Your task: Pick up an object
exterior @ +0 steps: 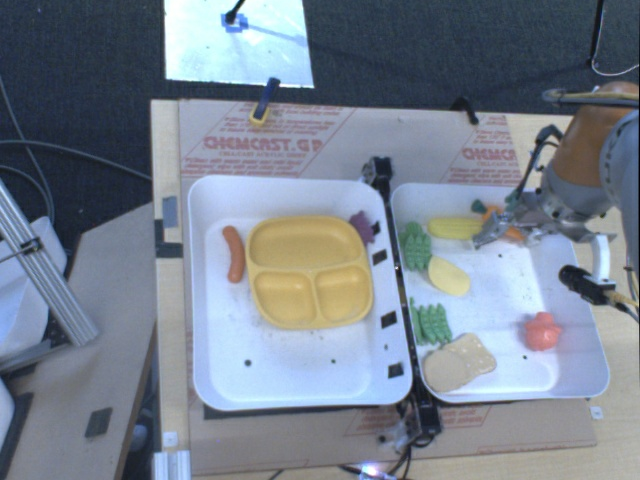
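My gripper hangs low over the back of the right bin, reaching in from the right. An orange carrot-like piece lies right at the gripper's tip, partly hidden by it. Just left of the gripper lies a yellow corn cob. Also in this bin are a green leafy piece, a yellow potato-like piece, a green pea pod bunch, a slice of bread and a red fruit.
The left bin holds a yellow divided tray, a brown sausage to its left and a purple grape bunch at its back right corner. The arm's grey body covers the right bin's back right corner.
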Motion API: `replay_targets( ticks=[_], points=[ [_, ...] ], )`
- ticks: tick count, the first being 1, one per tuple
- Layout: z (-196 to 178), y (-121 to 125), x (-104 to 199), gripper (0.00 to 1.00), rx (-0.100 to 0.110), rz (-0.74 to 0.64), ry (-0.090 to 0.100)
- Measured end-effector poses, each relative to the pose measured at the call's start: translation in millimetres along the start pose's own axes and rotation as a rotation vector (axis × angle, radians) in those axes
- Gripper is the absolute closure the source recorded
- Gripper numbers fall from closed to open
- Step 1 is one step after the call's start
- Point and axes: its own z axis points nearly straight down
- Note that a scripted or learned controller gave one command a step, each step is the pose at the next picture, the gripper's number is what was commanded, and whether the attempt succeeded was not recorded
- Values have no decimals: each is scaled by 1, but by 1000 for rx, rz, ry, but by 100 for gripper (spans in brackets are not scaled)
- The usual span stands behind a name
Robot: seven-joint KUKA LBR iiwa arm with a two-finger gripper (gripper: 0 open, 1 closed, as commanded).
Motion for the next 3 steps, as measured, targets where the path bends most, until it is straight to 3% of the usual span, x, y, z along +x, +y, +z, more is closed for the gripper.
replay_targets(
  ticks=[1,2,3],
  points=[
    [-12,0,0,100,-3,-2,-3],
    [-11,0,0,0,-1,-4,-2],
    [-23,1,0,100,-6,-7,-4]
  ],
)
